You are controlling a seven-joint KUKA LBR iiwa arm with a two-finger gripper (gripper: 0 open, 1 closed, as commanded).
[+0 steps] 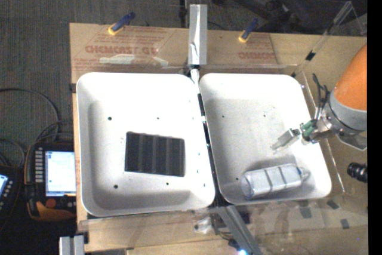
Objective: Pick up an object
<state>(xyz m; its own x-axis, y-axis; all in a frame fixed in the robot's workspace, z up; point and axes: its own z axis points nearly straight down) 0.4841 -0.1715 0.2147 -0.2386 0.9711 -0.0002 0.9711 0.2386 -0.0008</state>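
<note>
Well, clear plastic bottle, lying sideways, rt bin

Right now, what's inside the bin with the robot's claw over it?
The right bin holds one clear plastic bottle lying on its side near the front. The gripper hovers above. The floor under the bottle is hidden.

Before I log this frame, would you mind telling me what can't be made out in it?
- Gripper, camera view: small and blurred over the right bin; finger state unreadable.
- Arm: mostly cut off by the right edge.
- Clear bottle in the right bin: translucent and glary, so its label and contents are unreadable.
- Dark ribbed block in the left bin: too dark to tell its material.
- Handheld screen at left: text too small.
</note>
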